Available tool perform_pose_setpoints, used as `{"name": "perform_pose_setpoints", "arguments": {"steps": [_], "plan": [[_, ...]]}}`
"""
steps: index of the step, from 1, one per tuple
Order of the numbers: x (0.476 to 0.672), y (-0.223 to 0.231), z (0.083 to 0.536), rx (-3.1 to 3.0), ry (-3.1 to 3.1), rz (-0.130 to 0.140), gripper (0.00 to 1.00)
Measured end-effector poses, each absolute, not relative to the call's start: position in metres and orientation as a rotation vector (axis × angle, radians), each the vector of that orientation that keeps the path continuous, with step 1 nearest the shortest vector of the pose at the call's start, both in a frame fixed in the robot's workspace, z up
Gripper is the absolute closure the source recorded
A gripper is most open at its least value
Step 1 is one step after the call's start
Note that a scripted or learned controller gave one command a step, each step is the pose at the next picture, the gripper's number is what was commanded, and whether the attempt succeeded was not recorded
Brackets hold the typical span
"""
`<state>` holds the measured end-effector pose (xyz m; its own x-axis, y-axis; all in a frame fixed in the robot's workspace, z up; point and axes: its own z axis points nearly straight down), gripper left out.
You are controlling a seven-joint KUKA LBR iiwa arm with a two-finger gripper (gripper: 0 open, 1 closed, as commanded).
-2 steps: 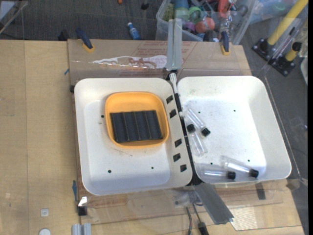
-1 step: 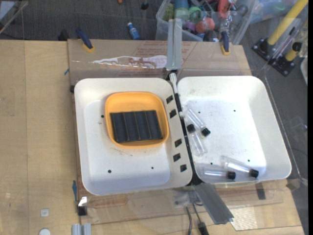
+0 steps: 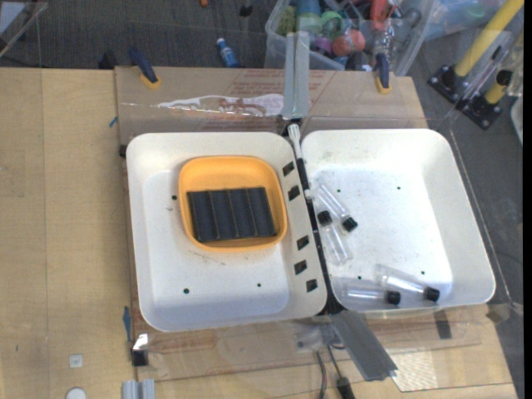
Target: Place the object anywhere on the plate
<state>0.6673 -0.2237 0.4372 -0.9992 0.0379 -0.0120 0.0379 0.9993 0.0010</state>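
Note:
An orange plate (image 3: 199,175) lies in the left white bin (image 3: 154,264). A dark ribbed rectangular object (image 3: 231,214) rests flat on the plate, covering most of its floor. Several clear plastic tubes with black caps lie in the right white bin (image 3: 416,173): one tube (image 3: 334,209) near the divider, another tube (image 3: 338,245) just below it, and a tube (image 3: 406,284) near the front wall.
A row of small black tabs (image 3: 298,219) runs along the divider between the bins. A clear box of colourful toys (image 3: 349,11) stands behind the bench. A grey bracket (image 3: 362,347) sticks out at the front edge.

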Motion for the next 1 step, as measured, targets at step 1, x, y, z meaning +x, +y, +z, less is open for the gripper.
{"name": "perform_pose_setpoints", "arguments": {"steps": [1], "plan": [[0.6648,-0.2227,0.4373,0.003,3.134,0.000,1.00]]}}
